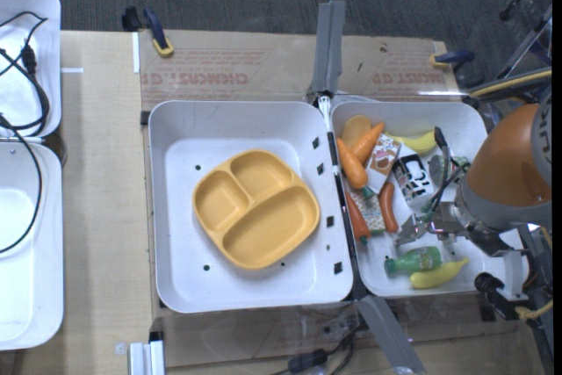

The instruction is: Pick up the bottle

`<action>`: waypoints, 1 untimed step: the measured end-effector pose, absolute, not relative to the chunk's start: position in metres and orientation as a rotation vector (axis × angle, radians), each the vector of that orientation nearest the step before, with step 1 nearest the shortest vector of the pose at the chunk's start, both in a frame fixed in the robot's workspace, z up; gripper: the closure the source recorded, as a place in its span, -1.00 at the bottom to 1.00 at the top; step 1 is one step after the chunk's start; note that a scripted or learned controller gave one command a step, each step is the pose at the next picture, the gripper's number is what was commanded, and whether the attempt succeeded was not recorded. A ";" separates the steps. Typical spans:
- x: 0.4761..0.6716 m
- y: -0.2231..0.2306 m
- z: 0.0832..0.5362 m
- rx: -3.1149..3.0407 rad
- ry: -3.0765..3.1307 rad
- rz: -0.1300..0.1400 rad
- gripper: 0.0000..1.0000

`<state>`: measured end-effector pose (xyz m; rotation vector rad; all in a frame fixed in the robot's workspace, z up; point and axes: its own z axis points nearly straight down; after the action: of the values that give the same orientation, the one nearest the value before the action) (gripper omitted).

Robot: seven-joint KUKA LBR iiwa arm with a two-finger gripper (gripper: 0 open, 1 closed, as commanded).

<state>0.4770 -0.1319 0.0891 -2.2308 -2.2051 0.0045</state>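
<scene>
The bottle (414,260) is small and green. It lies on its side near the front of the right bin (474,120), its cap pointing left. My gripper (411,231) hangs just above and behind the bottle, low over the bin floor. The grey arm with its orange band (516,164) comes in from the right and covers the bin's right side. Nothing shows held in the gripper.
A yellow banana (437,276) touches the bottle's front side. Carrots (354,161), a red sausage (388,207), a black-and-white packet (413,177) and another banana (418,140) crowd the right bin's back half. The left bin (176,189) holds a yellow divided plate (256,208).
</scene>
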 end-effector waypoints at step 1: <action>0.477 -0.113 0.089 -2.195 -2.240 0.005 -1.00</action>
<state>0.4768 -0.1128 0.0889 -2.1952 -2.2397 0.0052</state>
